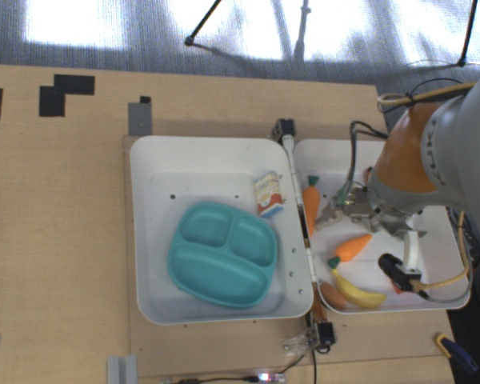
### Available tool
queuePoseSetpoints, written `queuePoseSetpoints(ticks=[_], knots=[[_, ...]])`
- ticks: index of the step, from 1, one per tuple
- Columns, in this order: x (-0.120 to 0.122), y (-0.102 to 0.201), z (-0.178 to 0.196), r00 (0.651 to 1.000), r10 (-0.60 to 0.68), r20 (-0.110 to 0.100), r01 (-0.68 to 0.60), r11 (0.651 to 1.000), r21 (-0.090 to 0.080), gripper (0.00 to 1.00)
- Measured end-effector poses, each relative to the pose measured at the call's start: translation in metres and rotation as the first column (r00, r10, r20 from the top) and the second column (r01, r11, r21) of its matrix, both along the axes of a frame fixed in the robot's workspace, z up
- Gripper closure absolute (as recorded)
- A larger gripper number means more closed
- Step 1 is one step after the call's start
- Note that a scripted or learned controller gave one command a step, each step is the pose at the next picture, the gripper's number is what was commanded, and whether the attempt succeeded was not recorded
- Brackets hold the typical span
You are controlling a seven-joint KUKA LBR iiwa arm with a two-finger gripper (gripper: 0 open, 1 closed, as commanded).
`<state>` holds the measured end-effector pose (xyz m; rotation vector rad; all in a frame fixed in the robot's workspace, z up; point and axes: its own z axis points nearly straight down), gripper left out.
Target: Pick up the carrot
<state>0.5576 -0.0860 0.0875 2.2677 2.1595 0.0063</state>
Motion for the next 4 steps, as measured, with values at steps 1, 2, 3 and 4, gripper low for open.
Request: queuePoseSetpoints(ticks=[1,2,3,4], knots=[[-0.022,-0.024,0.000,0.990,0.139,0.000,-0.139,0.990,0.003,0.00],[-0.057,-0.008,0.000,0.997,0.079,0.003,-0.079,0.997,0.001,0.00],[-0.055,-0.006,0.012,0.997,0.083,0.005,-0.083,0.997,0.005,1.00],[-0.060,0.023,0.097,0.998,-0.068,-0.007,0.068,0.998,0.005,1.00]])
